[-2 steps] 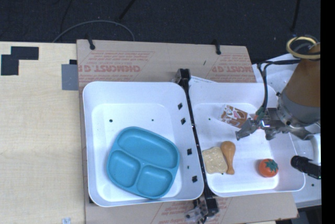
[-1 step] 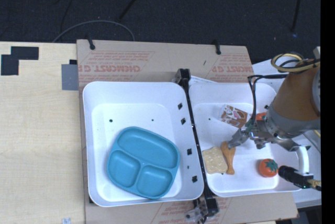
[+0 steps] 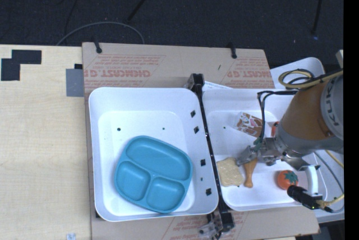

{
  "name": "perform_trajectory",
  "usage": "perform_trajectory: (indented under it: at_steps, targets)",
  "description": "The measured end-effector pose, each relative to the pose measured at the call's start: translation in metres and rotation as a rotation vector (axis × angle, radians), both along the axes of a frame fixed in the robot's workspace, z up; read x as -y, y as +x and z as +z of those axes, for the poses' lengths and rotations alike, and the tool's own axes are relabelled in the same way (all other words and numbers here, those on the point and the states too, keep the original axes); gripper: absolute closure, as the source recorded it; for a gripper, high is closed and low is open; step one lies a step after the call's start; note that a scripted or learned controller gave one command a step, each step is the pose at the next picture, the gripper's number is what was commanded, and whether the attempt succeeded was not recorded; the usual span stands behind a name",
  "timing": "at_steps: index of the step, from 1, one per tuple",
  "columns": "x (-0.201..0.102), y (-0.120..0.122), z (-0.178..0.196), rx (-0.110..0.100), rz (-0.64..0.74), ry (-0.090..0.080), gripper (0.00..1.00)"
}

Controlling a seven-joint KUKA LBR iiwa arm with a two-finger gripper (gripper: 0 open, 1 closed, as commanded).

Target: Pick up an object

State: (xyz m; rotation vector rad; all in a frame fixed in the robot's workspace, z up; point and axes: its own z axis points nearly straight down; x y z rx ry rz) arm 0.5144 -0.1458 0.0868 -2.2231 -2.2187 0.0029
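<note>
Drumstick [image 3: 248, 172] approached in right bin [image 3: 235, 204].
Gripper [image 3: 251, 155] is poised just above it; jaw state cannot be told. A descent and closing are judged next.

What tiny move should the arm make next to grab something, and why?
Probably a short drop straight down. The gripper hangs in the right bin, just above the tan stick-shaped piece that lies beside the pale flat slab. Nothing shows between its fingers yet, and the orange ball lies farther off, so the stick looks the nearest catch.
</note>
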Motion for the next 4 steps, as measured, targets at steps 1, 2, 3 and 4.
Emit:
perform_trajectory:
  at_steps: [1,2,3,4]
  targets:
    - [0.001,0.000,0.012,-0.002,-0.004,0.002,1.00]
    - [0.000,0.000,0.054,0.002,0.002,0.001,1.00]
    - [0.010,-0.002,0.100,0.004,-0.002,0.000,1.00]
    - [0.011,0.000,0.163,0.005,0.004,0.000,1.00]
